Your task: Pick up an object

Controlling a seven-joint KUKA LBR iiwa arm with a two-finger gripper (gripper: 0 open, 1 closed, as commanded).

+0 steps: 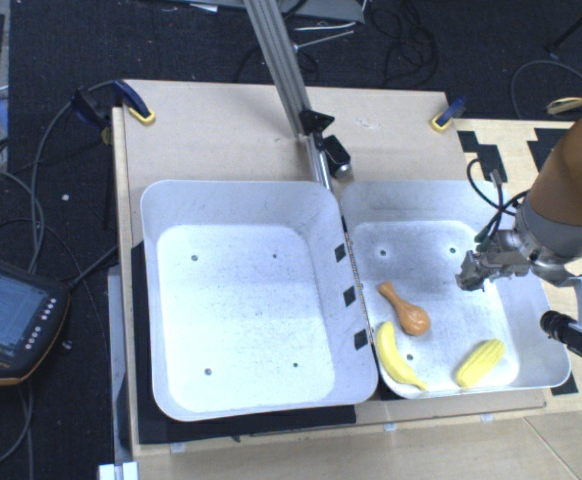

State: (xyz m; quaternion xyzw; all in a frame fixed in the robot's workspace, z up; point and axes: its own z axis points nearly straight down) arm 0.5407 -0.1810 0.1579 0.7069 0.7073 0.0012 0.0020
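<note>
Two white bins [239,206] on bench. Gripper [471,276] hovering, approach stage, finger state impossible to tell. Next: descend toward gourd [407,310] at eight o'clock.

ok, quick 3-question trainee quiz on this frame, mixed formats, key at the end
1. True or false: the banana lies in the left bin.
2. Multiple choice: which thing lies nearest the divide between the two bins? A) the corn cob B) the banana C) the gripper
3. Fill in: the orange thing between banana and gripper is a toy ____, its thin end pointing toward the divide.

Key:
1. False; it lies in the right bin, by the front left corner.
2. B
3. drumstick (best guess from its shape)
</note>
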